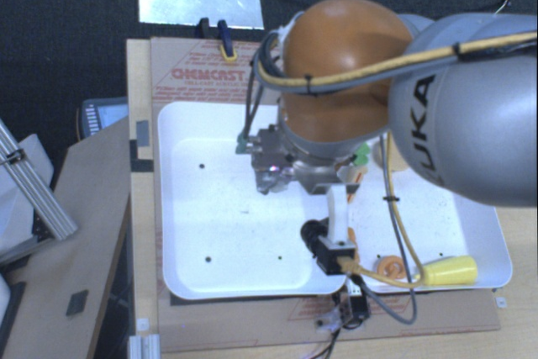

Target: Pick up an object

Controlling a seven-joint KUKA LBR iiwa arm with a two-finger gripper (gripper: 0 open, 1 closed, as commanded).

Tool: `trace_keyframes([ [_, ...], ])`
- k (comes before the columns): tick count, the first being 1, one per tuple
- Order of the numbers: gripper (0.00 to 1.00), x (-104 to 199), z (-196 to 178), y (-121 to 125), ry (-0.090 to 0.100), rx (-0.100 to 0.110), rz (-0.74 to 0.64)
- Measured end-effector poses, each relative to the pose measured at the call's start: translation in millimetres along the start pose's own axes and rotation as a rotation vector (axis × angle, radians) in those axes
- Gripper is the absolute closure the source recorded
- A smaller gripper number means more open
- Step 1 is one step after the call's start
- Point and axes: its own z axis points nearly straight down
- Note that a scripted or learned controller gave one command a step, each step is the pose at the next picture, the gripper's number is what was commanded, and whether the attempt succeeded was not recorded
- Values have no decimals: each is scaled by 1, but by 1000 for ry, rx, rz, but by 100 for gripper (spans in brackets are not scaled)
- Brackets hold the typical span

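Our arm (471,122) hangs over the two white bins on the desk (141,231), its gripper (290,168) mostly hidden beneath the wrist, so we cannot tell whether it is spread or closed. A smooth yellow piece (450,271) lies in the right bin's (498,261) near corner, beside a small orange ring (388,267). We judge it light, stiff, slippery plastic, best taken across its middle.

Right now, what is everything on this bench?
cardboard sheet: 1, brown, under both bins
left bin: 1, white, on the cardboard sheet
right bin: 1, white, beside the left bin
yellow object: 1, yellow, right bin, near edge
orange ring: 1, orange, right bin, beside the yellow object
green object: 1, green, right bin, far side
arm: 1, grey with orange band, reaching from the right
tool: 1, metallic, above the left bin
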Motion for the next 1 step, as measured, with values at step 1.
trace_keyframes([
  [1,100,49,-52,30,7,-13,-10],
])
